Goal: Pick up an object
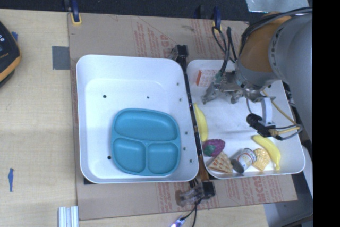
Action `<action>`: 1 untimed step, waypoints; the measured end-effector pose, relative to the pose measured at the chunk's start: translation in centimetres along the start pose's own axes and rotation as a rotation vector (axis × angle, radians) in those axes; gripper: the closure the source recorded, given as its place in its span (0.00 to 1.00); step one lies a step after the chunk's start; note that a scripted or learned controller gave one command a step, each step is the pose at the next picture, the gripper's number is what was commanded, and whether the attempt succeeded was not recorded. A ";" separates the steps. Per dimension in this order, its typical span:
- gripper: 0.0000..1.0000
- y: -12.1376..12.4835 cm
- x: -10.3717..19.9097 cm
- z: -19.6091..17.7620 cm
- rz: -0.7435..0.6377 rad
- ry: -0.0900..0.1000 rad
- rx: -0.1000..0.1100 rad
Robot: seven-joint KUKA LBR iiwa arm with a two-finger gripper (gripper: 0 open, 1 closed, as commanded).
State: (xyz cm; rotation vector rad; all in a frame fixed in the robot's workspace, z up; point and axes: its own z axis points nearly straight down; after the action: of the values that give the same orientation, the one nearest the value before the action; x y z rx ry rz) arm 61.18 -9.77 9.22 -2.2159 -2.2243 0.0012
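1. Task objects: all lie loose in the right bin (pixel 297 167), in front of and below the gripper (pixel 223 94) as the camera sees it. None is between its fingers.
2. A yellow banana (pixel 200 121) lies along the bin's left wall, just below-left of the gripper.
3. A purple item (pixel 214 146) sits further below, with a sandwich wedge (pixel 221 164) beyond it.
4. A small can (pixel 244 159), a tan piece (pixel 260 159) and a second banana (pixel 268 149) lie below-right of the gripper, near the bin's front edge.
5. Gripper: over the upper part of the right bin, apparently empty; finger spread cannot be determined.
6. The arm (pixel 276 45), grey with an orange band, extends to the gripper's right.
7. The left bin (pixel 90 77), to the gripper's left, holds a blue 3-compartment plate (pixel 145 141).
8. Both bins rest on the bench (pixel 32 130).
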 end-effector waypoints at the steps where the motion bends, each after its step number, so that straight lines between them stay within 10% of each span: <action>1: 0.00 4.3 0.5 0.0 -0.001 0.000 0.000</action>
State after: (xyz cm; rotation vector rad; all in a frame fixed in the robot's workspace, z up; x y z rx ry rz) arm 65.50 -9.28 9.23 -2.2154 -2.2251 0.0020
